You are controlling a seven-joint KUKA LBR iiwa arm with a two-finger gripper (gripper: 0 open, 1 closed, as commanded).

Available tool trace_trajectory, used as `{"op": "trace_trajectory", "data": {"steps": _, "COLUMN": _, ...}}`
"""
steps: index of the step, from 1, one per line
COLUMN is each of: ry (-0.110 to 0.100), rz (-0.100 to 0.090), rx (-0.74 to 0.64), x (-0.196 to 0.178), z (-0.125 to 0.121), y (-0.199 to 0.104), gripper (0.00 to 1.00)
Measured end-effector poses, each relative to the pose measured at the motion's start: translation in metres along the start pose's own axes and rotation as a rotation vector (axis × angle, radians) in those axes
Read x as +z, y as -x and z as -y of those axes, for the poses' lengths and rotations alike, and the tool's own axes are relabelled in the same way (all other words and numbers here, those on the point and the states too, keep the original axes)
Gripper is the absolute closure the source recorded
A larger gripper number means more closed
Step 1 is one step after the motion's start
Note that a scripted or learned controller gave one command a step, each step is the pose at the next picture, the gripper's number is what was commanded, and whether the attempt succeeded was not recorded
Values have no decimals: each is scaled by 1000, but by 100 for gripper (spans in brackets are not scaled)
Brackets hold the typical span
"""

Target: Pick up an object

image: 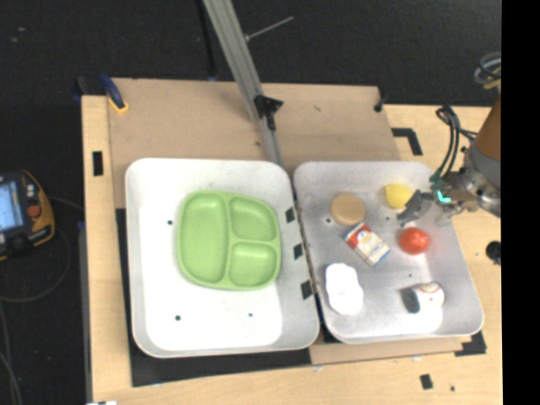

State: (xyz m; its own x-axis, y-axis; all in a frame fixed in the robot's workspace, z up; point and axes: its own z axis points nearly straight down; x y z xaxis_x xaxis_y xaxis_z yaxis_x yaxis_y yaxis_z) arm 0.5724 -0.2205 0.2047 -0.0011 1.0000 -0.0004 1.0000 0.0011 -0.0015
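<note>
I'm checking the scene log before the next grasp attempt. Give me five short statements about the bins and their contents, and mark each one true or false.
1. The green divided plate lies in the left bin. True.
2. The red ball sits on the green plate. False; it is in the right bin.
3. The gripper is above the right bin. True.
4. The tan disc lies in the left bin. False; it is in the right bin.
5. The yellow object is beside the tan disc. True.

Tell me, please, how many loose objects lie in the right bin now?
6: a tan disc and a yellow piece at the far side, a red ball and a small carton mid-bin, a white lump and a white-and-dark item nearest. Nothing seems hidden.
</note>
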Motion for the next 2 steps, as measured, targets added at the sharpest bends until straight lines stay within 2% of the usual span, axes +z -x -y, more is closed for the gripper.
{"op": "trace_trajectory", "data": {"steps": 1, "ry": 3, "rz": 1, "rx": -1, "x": -1, "z": -1, "y": 0, "gripper": 0}}
{"op": "trace_trajectory", "data": {"steps": 2, "ry": 9, "rz": 9, "rx": 2, "x": 57, "z": 1, "y": 6, "gripper": 0}}
